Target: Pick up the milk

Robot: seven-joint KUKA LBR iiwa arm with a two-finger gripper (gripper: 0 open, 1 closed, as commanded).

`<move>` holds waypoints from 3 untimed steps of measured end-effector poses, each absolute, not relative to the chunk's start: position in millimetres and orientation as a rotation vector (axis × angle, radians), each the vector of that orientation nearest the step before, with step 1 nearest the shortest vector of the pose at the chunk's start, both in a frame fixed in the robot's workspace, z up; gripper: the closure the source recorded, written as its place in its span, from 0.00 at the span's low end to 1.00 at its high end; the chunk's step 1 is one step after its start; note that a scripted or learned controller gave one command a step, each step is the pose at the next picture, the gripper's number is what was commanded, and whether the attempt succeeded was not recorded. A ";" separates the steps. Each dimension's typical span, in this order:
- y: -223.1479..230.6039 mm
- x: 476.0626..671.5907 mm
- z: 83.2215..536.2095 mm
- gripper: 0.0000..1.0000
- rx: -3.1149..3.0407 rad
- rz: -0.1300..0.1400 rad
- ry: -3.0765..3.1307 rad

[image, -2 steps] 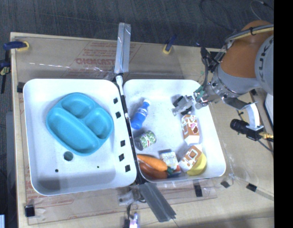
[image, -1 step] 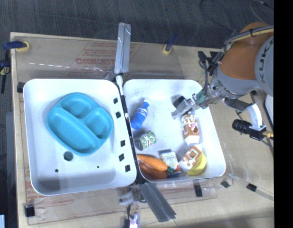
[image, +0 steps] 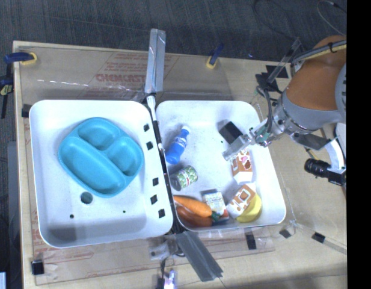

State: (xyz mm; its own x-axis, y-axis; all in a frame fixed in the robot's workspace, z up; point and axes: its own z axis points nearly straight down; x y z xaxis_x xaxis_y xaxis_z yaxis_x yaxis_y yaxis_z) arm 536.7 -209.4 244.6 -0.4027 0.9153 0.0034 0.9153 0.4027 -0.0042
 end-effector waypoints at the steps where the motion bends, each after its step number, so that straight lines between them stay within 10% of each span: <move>1: -209.4 552.3 248.7 0.00 -1.607 0.001 -2.701; 3: -208.8 568.8 257.3 0.00 -1.383 0.001 -2.824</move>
